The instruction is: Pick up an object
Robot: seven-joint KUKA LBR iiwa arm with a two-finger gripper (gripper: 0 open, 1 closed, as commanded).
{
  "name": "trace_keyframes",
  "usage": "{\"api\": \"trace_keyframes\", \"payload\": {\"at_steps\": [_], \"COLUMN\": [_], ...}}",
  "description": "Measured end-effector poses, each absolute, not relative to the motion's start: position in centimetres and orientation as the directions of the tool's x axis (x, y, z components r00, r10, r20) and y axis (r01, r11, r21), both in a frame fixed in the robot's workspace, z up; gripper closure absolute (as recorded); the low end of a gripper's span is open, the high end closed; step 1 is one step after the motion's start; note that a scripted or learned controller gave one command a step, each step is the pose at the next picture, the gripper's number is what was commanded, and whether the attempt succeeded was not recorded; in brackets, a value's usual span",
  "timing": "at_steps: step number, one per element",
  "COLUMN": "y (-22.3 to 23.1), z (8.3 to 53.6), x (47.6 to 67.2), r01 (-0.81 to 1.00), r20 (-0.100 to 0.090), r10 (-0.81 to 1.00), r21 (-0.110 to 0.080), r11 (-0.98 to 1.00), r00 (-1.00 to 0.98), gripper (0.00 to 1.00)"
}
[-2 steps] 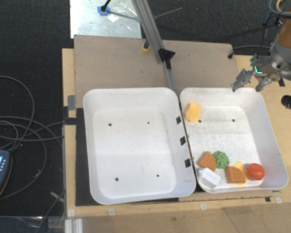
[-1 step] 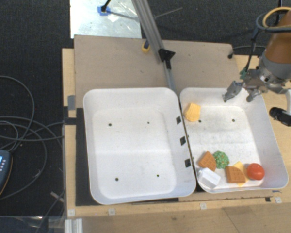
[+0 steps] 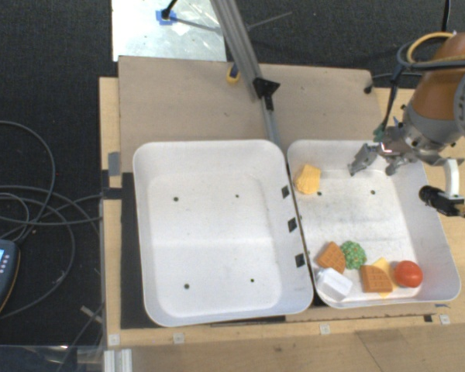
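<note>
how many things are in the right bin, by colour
yellow: 2, the block near the top of the right bin and the small wedge
orange: 2, the waffle pieces
green: 1, the leafy piece
red: 1, the tomato
white: 1, the block
total: 7

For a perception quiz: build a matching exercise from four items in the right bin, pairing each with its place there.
Things:
1. yellow block
2. red ball
3. green lump
4. white piece

Places:
A. near-right corner
B. near-left corner, by the rim
C. far-left, alone beside the divider
D. between two orange waffle-like pieces

Pairs: 1-C, 2-A, 3-D, 4-B
</note>
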State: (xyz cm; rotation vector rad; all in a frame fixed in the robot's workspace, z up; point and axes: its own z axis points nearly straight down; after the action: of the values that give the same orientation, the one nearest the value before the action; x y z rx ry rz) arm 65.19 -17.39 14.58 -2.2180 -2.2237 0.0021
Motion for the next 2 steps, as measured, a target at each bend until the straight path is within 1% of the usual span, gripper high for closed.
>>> {"api": "trace_keyframes", "payload": {"at_steps": [1,2], "y": [-17.3,-17.4], "z": [9.4,10.9], "x": [65.2,65.4], "r01": [1.000,1.000], "r20": [0.000,-0.001], "r10": [1.000,1.000], "r21": [-0.003,0.005], "r11": [0.003,0.004], "r00": [-0.003,-0.004], "gripper": [0.00,1.00]}}
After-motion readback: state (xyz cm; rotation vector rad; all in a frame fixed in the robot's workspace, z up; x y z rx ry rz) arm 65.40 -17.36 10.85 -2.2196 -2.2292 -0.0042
